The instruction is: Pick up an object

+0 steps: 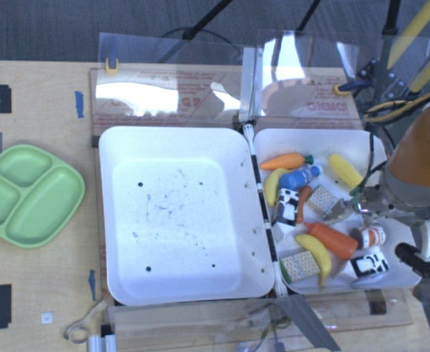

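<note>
Nearest, in the right shallow white plastic bin [310, 139]: a yellow toy banana [315, 253] lying against an orange-red toy carrot [334, 240], with a black-and-white patterned block [367, 264] just beside them. Mid-bin, reaching in from the right over the clutter, the grey arm's metal gripper [345, 210], low beside a blue plastic bottle [298, 178], nothing seen gripped, state of the jaws impossible to tell. Farther back, an orange toy carrot [282, 161] and a yellow toy corn cob [345, 171]; on the wooden counter [46, 86] well to the left, a green divided plate [28, 193].

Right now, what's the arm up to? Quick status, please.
End effector low in the right bin, among the toys. Nothing seen held. Orange carrot and banana close beside it, crowding the pick.
</note>
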You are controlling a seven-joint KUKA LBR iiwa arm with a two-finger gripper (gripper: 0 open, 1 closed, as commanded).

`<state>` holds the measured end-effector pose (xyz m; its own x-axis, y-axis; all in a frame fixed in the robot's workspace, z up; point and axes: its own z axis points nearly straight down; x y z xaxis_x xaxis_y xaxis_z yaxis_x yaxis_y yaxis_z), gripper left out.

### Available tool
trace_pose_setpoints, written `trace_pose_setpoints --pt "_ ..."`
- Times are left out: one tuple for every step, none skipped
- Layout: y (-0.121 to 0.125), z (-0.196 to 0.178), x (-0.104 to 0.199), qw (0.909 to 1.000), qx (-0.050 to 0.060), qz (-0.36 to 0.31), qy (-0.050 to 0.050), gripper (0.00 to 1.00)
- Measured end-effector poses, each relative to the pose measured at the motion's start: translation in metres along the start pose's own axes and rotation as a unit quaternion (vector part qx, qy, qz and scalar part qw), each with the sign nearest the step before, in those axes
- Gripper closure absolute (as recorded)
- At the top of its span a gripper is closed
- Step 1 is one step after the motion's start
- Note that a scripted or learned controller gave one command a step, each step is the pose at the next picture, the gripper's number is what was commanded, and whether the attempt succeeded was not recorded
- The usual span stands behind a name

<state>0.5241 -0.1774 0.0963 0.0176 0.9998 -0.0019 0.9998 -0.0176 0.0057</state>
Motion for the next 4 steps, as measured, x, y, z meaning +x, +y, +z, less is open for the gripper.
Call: trace_pose_setpoints --pt "0.103 0.011 -0.018 1.0000 0.002 -0.009 0.001 0.00" --pt "0.042 -0.037 0.016 0.9978 0.003 -0.066 0.002 0.00" --pt "-0.045 -0.019 0.051 0.9984 0.003 -0.056 0.002 0.00" --pt "-0.025 0.009 0.064 0.9980 0.001 -0.063 0.001 0.00"
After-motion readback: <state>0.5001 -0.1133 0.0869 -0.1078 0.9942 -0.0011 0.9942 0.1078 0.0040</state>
